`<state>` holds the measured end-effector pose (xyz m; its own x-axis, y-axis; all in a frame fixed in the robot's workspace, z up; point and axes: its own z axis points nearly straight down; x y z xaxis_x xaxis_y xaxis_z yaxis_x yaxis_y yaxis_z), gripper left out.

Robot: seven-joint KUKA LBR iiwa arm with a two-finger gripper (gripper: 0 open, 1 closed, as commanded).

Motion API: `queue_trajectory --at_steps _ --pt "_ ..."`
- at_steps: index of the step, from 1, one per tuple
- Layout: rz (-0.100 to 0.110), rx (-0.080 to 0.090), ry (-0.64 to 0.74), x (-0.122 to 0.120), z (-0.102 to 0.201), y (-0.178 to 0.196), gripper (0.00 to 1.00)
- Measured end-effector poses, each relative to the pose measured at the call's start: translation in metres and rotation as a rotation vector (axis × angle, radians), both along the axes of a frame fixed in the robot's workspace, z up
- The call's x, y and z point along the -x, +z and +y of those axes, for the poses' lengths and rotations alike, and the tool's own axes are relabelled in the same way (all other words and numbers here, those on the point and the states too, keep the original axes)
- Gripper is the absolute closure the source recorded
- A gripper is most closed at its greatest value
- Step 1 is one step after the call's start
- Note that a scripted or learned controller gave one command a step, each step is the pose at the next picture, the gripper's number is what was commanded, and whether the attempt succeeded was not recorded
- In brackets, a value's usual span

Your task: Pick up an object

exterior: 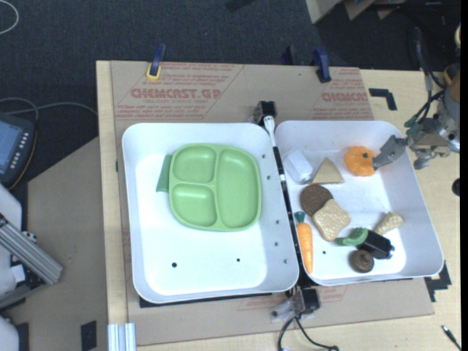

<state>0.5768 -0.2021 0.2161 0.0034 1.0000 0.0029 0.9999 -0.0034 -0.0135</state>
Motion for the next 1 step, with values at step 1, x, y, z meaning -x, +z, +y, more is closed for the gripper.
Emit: queue_trajectory --at_steps 1 --pt "-0.014 0.003 0.004 -0.0031 0.0006 0.0081 0.00"
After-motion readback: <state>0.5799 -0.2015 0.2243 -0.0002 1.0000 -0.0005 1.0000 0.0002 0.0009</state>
